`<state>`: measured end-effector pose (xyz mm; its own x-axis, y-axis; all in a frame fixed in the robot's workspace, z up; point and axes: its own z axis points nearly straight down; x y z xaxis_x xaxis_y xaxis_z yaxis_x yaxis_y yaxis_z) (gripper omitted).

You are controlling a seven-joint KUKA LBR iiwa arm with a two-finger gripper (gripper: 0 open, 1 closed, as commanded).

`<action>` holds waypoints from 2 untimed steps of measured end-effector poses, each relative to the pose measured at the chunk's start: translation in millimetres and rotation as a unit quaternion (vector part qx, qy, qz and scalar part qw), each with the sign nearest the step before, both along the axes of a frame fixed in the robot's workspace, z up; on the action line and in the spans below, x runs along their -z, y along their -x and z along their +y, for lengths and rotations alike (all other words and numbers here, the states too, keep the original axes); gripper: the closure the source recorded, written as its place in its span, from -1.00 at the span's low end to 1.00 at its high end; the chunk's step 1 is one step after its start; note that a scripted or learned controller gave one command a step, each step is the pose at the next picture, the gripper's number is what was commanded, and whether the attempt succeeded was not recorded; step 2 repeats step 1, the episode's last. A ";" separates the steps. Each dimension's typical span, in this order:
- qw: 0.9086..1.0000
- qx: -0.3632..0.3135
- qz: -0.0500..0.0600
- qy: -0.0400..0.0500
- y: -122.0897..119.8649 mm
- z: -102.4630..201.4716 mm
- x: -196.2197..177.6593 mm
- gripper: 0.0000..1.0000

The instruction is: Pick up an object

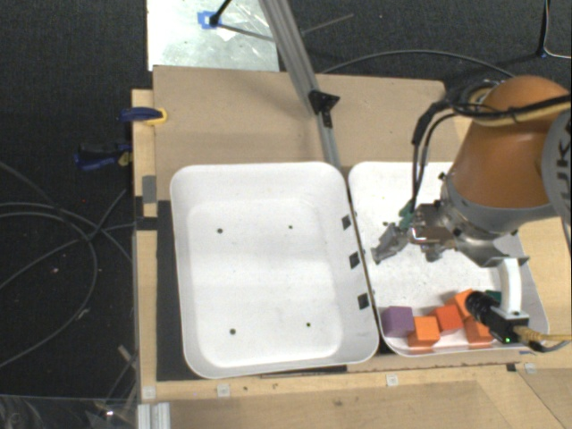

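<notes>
The arm [514, 141] is reaching in over the right bin [380, 186], and the gripper [391, 241] is hovering above the bare middle of that bin with nothing between its fingers. Whether the fingers are apart or together cannot be told; they are reading as a small grey blur.

The candidate objects are lying clustered along the near edge of the right bin: a purple block [398, 319], an orange block [425, 330] just beside it, and further orange pieces [450, 315] toward the near right corner. The left bin [192, 195] is sitting alongside.

Procedure, as a judgement: the gripper is standing well apart from the cluster, so the arm is needing to travel toward the near edge before descending. The purple block, at the outer end of the row, is offering the freest approach. The fingers should be straddling one block only, clear of the bin wall.

The wrist and a black fitting [490, 311] are covering part of the orange pieces, so their count and shape are remaining uncertain
</notes>
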<state>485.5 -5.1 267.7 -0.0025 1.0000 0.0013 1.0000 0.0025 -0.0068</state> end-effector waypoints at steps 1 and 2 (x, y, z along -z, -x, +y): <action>1.000 -0.004 -0.005 0.000 0.2 46.1 -18.3 -1.00; 1.000 -0.004 -0.005 0.000 0.2 46.1 -18.3 -1.00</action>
